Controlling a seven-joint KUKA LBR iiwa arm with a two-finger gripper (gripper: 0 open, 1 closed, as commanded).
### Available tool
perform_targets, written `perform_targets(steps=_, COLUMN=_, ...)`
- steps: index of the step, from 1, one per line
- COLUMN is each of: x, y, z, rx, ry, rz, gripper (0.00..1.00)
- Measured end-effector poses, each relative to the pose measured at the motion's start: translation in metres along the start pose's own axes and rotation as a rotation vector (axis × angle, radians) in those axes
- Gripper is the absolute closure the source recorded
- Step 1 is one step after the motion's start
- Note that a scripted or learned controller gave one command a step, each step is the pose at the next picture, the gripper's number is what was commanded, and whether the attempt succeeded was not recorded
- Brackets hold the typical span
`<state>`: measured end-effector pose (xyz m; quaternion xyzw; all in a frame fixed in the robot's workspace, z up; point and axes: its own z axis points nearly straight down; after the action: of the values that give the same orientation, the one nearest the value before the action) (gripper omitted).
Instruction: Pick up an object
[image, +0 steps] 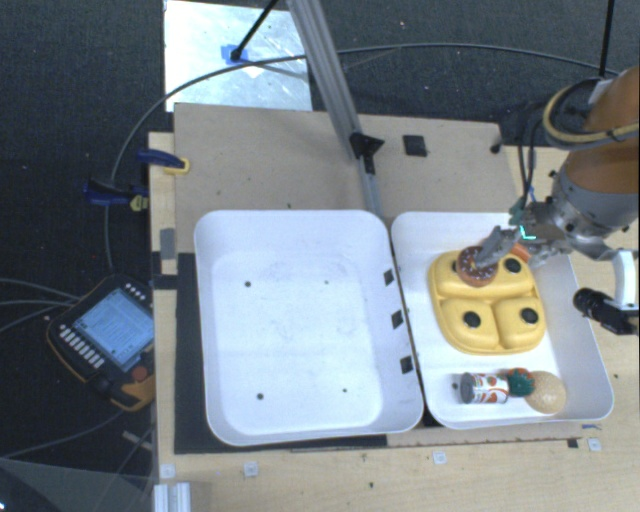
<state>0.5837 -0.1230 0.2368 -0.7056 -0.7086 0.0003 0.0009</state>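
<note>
lab | robot arm (600, 130) | white bins (300, 320) | teach pendant (105, 340)

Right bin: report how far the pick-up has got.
Done: the arm has reached into the right bin, and the pincer sits low over the yellow tray, at a small brown object on its upper left corner. In hand: nothing visibly lifted; the tray lies flat on the bin floor. Left: grasp and raise something. The small can and beige ball lie untouched near the front wall.
</note>
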Motion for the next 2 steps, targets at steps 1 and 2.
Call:
perform_targets(steps=1, x=0.000, y=0.001, z=-0.001, rx=-0.003, ry=-0.001, rz=0.000, gripper=0.00)
perform_targets(steps=2, x=0.000, y=-0.001, z=0.040, rx=0.000, ry=-0.001, rz=0.002, gripper=0.00)
